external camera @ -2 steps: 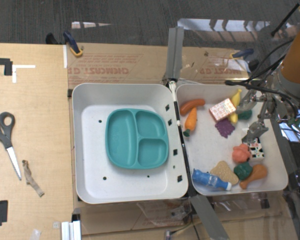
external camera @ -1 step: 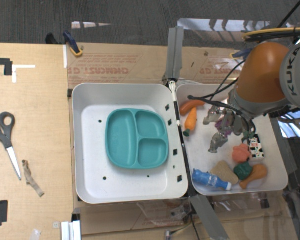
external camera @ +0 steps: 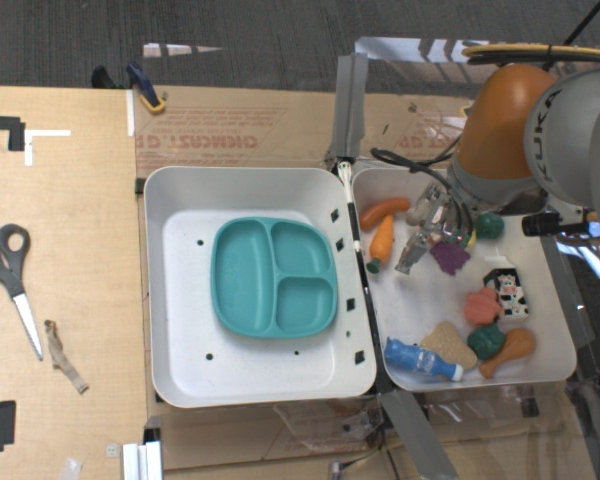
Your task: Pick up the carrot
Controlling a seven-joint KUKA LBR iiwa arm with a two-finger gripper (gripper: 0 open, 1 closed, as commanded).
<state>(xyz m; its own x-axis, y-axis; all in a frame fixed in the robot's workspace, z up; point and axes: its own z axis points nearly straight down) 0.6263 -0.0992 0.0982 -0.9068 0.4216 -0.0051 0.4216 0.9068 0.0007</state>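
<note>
Bench (external camera: pixel 60 268) — scissors (external camera: pixel 10 278), two white bins (external camera: pixel 170 298) atop

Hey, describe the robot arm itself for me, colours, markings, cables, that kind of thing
The arm is light grey with rounded links, black KUKA lettering on its side and a wide, rounded orange band above the wrist. Thin black cables loop beside the dark wrist section. The gripper is bare silvery metal with slim fingers.
</note>
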